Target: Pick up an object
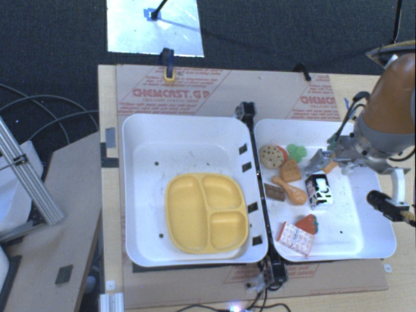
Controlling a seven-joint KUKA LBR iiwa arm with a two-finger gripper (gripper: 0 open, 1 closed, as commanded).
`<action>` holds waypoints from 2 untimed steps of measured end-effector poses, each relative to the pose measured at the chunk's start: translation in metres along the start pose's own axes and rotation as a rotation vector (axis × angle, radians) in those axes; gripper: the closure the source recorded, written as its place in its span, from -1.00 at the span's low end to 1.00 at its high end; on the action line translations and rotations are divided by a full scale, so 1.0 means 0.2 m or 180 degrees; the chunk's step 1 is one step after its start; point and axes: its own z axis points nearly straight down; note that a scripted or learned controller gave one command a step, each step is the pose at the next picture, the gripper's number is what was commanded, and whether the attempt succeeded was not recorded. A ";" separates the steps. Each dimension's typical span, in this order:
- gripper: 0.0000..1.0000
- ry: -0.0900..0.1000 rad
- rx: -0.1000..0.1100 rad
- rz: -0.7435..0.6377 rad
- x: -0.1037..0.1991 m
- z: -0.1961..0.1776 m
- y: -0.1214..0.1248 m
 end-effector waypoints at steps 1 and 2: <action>-1.00 0.0009 0.0000 -0.0026 -0.18 0.54 0.01; 1.00 0.0008 -0.0029 -0.0037 -0.17 0.46 0.03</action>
